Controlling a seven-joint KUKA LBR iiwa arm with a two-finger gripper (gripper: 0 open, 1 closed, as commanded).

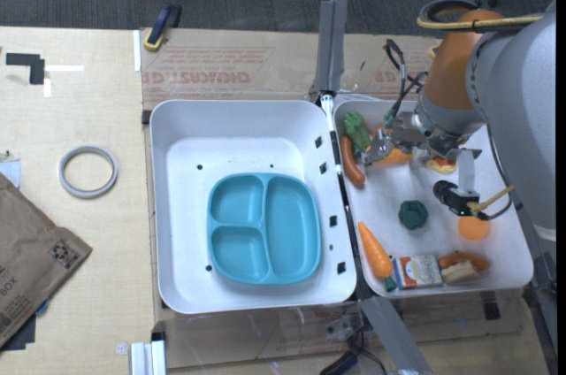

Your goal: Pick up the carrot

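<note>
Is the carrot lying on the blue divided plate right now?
No, the carrot lies in the right bin by its left wall, while the blue divided plate sits in the left bin.

Bright, even overhead light — the white bins (177,187) almost glare, with soft, short shadows inside their walls. Focus is fair at centre — the arm (522,81) looms slightly blurred at right.

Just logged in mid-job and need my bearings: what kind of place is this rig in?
Probably a robotics lab bench: two white bins with toy food such as a carrot, a tape roll on the bench, carpet beyond.
</note>
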